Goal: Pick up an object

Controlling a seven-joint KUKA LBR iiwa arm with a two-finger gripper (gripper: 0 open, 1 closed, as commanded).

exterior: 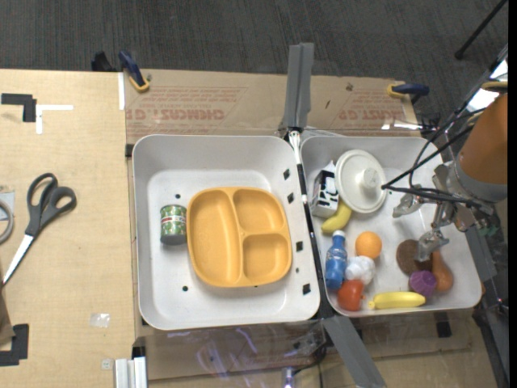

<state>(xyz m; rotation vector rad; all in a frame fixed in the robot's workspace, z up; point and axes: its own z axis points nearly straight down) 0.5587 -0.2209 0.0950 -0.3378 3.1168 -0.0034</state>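
Note:
The right bin [464, 297] holds several small objects. Among them are a white round lid [361, 181], an orange ball [368, 244], a blue bottle [335, 259], a red tomato [350, 295], two bananas [397, 300] [337, 217], a purple piece [422, 281] and a brown disc [412, 255]. My gripper [418, 225] hangs over the right part of this bin, just above the brown disc. Its fingers are spread open and nothing sits between them.
The left bin [149, 297] carries a yellow divided plate [240, 235] and a green can [173, 224]. Scissors [36, 208] lie on the bench at far left. Cables [428, 160] run from the arm across the right bin's back corner.

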